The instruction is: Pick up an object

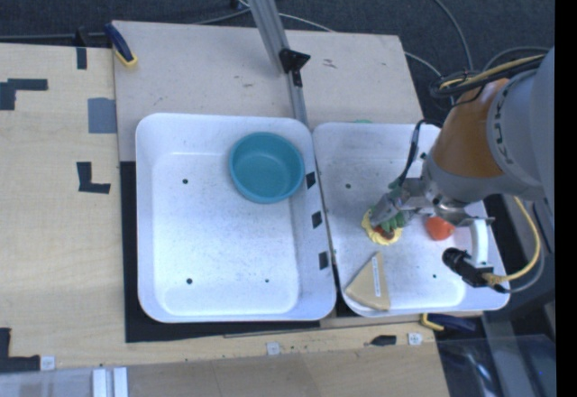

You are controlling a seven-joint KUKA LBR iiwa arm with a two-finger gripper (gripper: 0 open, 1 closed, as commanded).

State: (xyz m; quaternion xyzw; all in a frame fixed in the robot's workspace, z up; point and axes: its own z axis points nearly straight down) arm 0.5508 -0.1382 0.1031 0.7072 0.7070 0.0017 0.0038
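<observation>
From above, a round teal bowl (266, 167) sits in the speckled left bin (171, 233). In the right bin (347, 161), the gripper (389, 219) reaches down onto a small yellow-green toy (382, 231) beside a tan wedge (370, 283); its grasp cannot be judged.

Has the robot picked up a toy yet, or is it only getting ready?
Not lifted yet, as far as this view shows. The gripper is down in the right bin, right at the yellow toy, which looks like it lies on the bin floor. I cannot tell whether the toy is grasped. Still left: grasp and lift. The tan wedge, orange ball and blue bowl sit apart.
</observation>
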